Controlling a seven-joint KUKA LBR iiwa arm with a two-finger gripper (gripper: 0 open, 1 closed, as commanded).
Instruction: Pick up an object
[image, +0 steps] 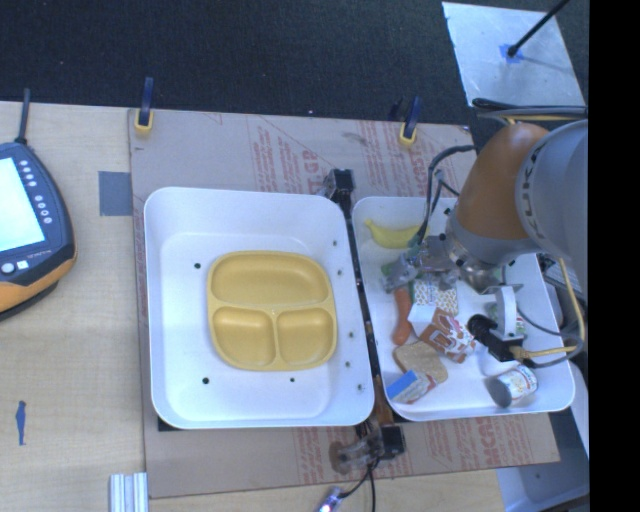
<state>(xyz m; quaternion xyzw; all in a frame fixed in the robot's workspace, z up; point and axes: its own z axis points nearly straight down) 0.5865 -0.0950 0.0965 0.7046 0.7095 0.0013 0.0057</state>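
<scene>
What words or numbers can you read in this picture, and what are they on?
None can be read.
Red printing on the brown cardboard sheet under the bins: too blurred.
Print on the small patterned packet in the right bin: too small.
Screen of the orange-edged handheld controller: nothing legible.

Yellow divided plate (271, 322) — white bins (165, 300) — orange carrot (402, 318)

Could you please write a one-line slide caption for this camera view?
KUKA arm's claw lowered among cluttered toys in the right bin; yellow divided tray in the left bin.
</scene>
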